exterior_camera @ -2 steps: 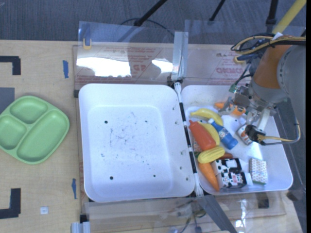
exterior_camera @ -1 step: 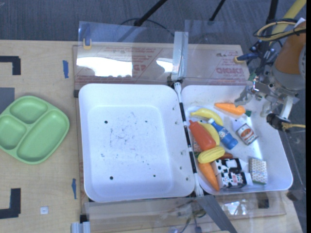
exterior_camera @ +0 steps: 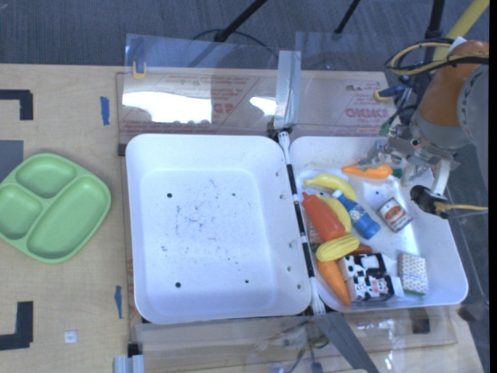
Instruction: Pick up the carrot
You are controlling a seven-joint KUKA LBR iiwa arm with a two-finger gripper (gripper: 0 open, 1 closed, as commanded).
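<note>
Fingers (exterior_camera: 386, 155) sit low over the far side of the right bin, in a clutter of metal and cable where I cannot tell how wide they stand or whether they grip anything.

On the worktop (exterior_camera: 62, 92) the left bin (exterior_camera: 206, 224) is bare, with a green divided plate (exterior_camera: 53, 206) to its left. The right bin (exterior_camera: 446, 263) holds all the goods. The arm (exterior_camera: 450, 99) comes in over its far right corner. The carrot (exterior_camera: 367, 172), as I judge it, lies flat just left of the gripper, its right end at or under the tips.

Nearer lie a banana (exterior_camera: 329, 183), a red bottle (exterior_camera: 324, 216), a blue bottle (exterior_camera: 362, 221), a small can (exterior_camera: 394, 214), a yellow piece (exterior_camera: 338, 247), a black-and-white box (exterior_camera: 370, 277) and a patterned block (exterior_camera: 413, 273).

The likely trouble is a grip on the carrot's very end, which could let it swing or slip out on lifting. The banana touching its left tip may be dragged along.

A second orange tapered piece (exterior_camera: 334, 280) by the near wall could equally be the carrot; it is partly hidden under the yellow piece.
</note>
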